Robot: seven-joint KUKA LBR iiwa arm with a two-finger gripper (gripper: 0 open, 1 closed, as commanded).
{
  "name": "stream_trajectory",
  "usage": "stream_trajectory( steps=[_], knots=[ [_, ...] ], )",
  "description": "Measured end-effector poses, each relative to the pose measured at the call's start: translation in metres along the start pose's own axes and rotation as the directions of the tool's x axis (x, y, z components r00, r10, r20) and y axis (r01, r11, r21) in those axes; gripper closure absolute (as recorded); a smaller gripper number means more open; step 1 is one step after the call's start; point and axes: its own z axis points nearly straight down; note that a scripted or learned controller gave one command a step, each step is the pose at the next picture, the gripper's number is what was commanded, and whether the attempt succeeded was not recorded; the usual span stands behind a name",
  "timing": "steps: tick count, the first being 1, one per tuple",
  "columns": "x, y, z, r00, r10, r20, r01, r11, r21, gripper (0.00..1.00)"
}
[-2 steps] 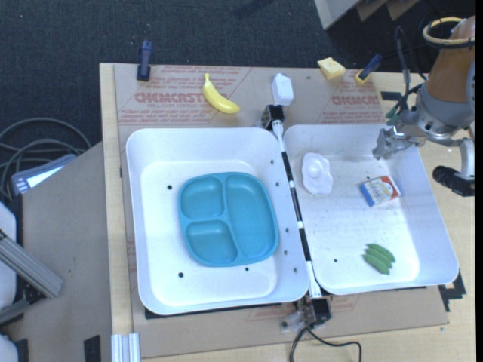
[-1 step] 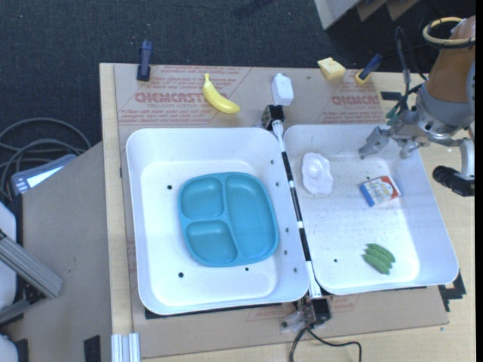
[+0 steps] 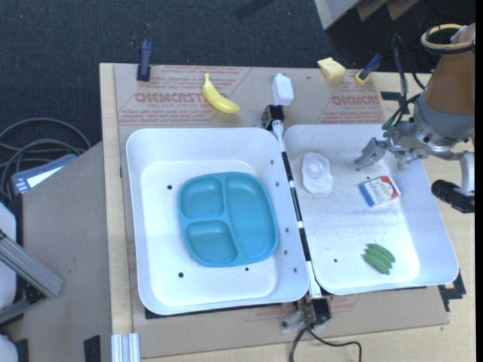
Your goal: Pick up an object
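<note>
Green pea pod (image 3: 379, 258) lies nearest the lens, well below-right of the white cup (image 3: 316, 173); the small blue-and-white carton (image 3: 378, 191) sits right of that cup, just below the gripper (image 3: 386, 154), its fingers spread and empty.

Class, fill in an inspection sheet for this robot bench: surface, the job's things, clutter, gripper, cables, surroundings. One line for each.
Surface: bench bearing left bin and right bin, side by side.
Job's things: white object, small blue-and-white carton and green pods in the right bin; blue divided plate in the left bin.
Clutter: banana, yellow block and clamps on the bench behind the bins.
Gripper: gripper over the right bin's far side, holding nothing visible.
Cables: coiled cables left; a lead at the front edge.
Surroundings: dark carpet.
</note>
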Motion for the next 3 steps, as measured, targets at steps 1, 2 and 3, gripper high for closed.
stream_trajectory(
  steps=[1,2,3],
  knots=[
    [-0.008,-0.014,0.024,1.000,0.001,0.000,-0.001,1.000,0.002,0.00],
    [-0.019,-0.006,0.054,1.000,0.001,0.000,-0.001,1.000,0.002,0.00],
    [-0.019,-0.006,0.043,1.000,0.001,0.001,-0.001,1.000,-0.001,1.00]
  ],
)
